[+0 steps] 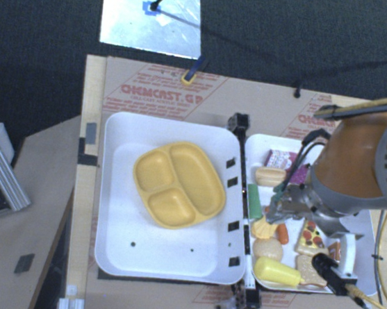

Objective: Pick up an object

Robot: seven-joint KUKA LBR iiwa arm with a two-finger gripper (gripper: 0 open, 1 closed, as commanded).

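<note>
- Toy food items, camera view: a pile fills the right bin (pixel 256 145), with a bread-like piece (pixel 270 176) at the far end, a yellow chip-like piece (pixel 263 229) and a small red piece (pixel 282 234) in the middle, a pizza-slice piece (pixel 309 238) to their right, and a yellow cone-shaped piece (pixel 278 272) nearest.
- Gripper (pixel 279 208): low over the middle of the pile, just beside the yellow chip-like piece; whether it is spread or closed cannot be told, and nothing is seen held.
- Left bin (pixel 109 245): holds a yellow divided plate (pixel 179 183), well apart from the gripper.
- Advice: descend on a single separated item; crowded neighbours risk a glancing, failed grasp.
</note>
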